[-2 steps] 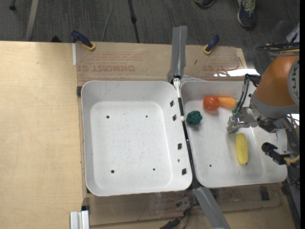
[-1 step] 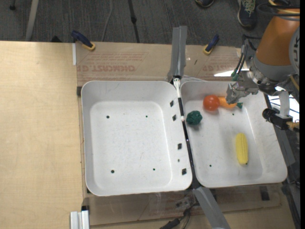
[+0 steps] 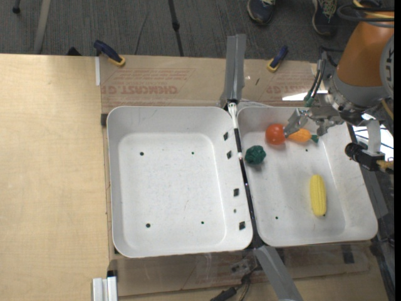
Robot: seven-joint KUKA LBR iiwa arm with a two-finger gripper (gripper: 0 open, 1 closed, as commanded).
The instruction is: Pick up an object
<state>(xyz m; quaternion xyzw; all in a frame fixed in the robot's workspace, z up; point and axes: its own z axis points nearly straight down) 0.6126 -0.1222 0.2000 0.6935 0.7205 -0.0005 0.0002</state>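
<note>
Near, right bin, smooth white plastic w/ rounded corners: a ribbed yellow corn cob lies lengthwise, well apart from the rest. Further back, near the divider, a knobbly green broccoli piece. Beyond it a round, glossy red-orange tomato. Just right of that, gripper w/ metal fingers closed round a small orange piece, at the bin's far part. Left bin: same shape, speckled floor.

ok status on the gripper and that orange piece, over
Gripper down in right white bin, at small orange object; grasp unconfirmed. Red round tomato right beside it. Green broccoli, yellow corn apart.
</note>
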